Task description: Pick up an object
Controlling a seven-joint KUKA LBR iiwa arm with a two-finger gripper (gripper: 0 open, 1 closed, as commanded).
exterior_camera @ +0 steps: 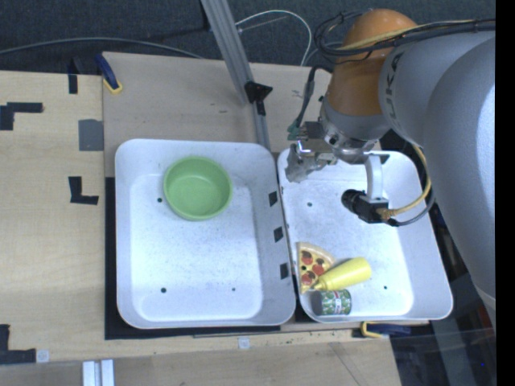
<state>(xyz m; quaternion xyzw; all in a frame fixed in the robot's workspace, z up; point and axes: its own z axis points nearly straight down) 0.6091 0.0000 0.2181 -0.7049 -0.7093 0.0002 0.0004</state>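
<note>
A: Take the right bin as the mark. Where is the gripper?

B: Over that bin's far left corner, close to the wall it shares with the left bin. The grey arm comes in from the right, its orange band sitting above the wrist.

A: Is it clenched or released?

B: I cannot tell. The wrist and its fittings hide that part. Nothing can be seen in its grasp.

A: And the things to pick?

B: Three lie together at the near left corner of the right bin. A pizza slice lies flat by the left wall. A yellow bottle lies on its side just right of the slice, its tip pointing left and touching or overlapping the slice. A green can sits just nearer than the bottle, against the near wall.

A: How do they stand to the gripper?

B: Well apart. They are at the near end, it is at the far end.

A: Anything else?

B: A green bowl stands upright in the far part of the left bin, well left of the shared wall. A black part with a cable hangs from the arm over the middle of the right bin.
</note>
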